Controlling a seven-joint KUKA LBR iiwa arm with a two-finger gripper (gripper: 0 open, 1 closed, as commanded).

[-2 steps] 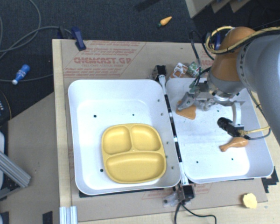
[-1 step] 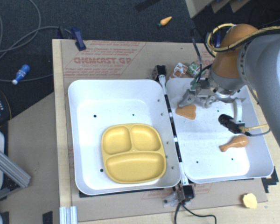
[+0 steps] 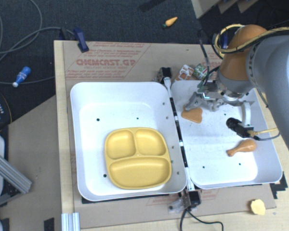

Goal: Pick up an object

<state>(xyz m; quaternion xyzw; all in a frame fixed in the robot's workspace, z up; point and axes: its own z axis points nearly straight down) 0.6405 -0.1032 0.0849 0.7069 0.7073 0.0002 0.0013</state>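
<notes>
You see the jaws (image 3: 198, 101) hovering just above the flat orange wedge-shaped toy (image 3: 192, 115) lying in the right-hand shallow white bin (image 3: 216, 172), jaw state indeterminate; the pick is not yet done.

Yellow tray (image 3: 137, 158) perhaps crowds left bin (image 3: 86, 105)

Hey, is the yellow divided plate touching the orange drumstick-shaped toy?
Apart. The camera view shows the yellow plate in the left bin and the drumstick toy in the right bin.
</notes>
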